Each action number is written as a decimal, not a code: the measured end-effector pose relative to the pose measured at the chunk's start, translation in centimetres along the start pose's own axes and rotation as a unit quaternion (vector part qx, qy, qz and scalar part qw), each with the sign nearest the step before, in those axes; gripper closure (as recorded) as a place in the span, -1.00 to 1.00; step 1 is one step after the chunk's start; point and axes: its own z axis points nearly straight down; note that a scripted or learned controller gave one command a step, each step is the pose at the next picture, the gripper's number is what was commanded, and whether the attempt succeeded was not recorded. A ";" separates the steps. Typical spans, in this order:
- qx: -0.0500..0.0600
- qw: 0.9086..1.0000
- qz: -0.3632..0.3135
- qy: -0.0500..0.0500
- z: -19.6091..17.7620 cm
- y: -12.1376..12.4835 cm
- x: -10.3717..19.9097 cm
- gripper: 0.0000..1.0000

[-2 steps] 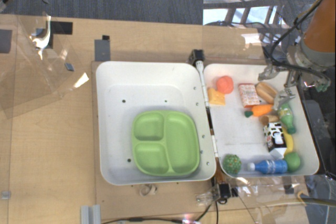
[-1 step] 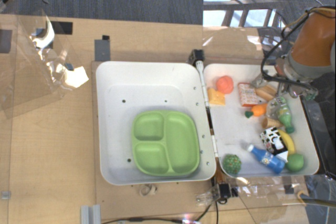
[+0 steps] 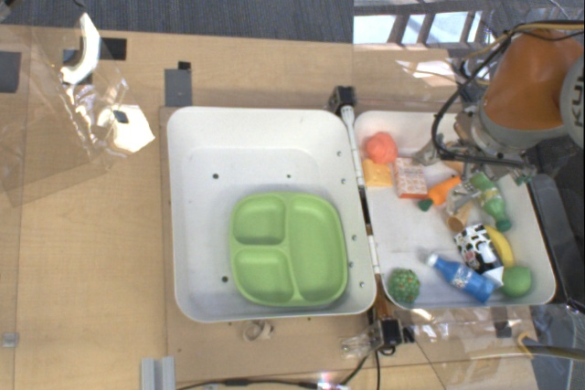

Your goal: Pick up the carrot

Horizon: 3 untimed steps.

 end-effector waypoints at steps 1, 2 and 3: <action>0.002 1.000 0.019 -0.004 -0.3 4.9 5.4 -1.00; 0.000 0.998 0.056 0.000 0.1 -1.7 0.2 -1.00; 0.001 0.997 0.080 -0.002 -0.2 3.6 3.7 -1.00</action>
